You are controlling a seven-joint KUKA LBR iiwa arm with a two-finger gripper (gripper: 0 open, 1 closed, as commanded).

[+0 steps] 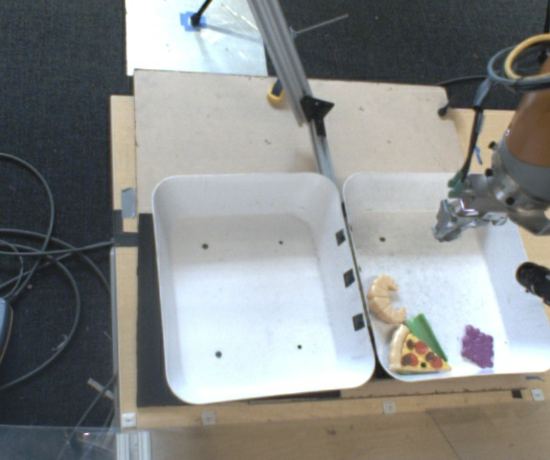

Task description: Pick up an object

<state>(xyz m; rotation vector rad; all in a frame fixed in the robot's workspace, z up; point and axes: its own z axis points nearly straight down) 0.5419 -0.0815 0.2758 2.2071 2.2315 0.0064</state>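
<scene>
Grey arm (529, 175), orange band (548, 113)

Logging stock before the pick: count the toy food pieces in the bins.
3, all in the right bin: croissant near the divider, pizza slice at the front, purple grapes front right.

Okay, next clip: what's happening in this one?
A robot arm reaches in from the right, its pincer over the right bin. Nothing shows between its fingers. Along that bin's near edge lie a croissant, a pizza slice, a green piece and purple grapes, all untouched.
</scene>
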